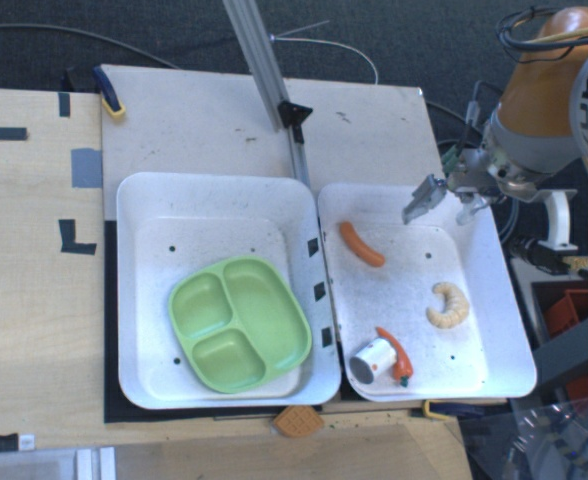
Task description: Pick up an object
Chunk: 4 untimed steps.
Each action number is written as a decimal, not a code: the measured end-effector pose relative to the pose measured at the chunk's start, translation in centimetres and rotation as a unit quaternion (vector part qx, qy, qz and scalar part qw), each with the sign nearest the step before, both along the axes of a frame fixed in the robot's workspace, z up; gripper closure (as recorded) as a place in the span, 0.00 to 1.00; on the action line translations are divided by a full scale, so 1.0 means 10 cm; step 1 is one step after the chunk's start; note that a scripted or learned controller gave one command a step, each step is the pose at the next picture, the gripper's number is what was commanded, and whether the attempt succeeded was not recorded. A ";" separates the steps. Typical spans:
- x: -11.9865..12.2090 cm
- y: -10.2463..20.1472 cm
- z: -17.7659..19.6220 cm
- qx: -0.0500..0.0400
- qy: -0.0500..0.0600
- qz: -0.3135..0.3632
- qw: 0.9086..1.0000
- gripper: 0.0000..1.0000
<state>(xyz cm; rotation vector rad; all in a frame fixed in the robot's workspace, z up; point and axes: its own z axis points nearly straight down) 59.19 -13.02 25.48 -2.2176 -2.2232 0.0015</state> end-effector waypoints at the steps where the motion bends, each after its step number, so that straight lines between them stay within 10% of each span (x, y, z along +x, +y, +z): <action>1: 0.00 0.00 0.00 0.000 0.000 0.000 1.000 0.00; 4: -0.10 0.04 -1.66 0.000 0.002 0.000 1.000 0.00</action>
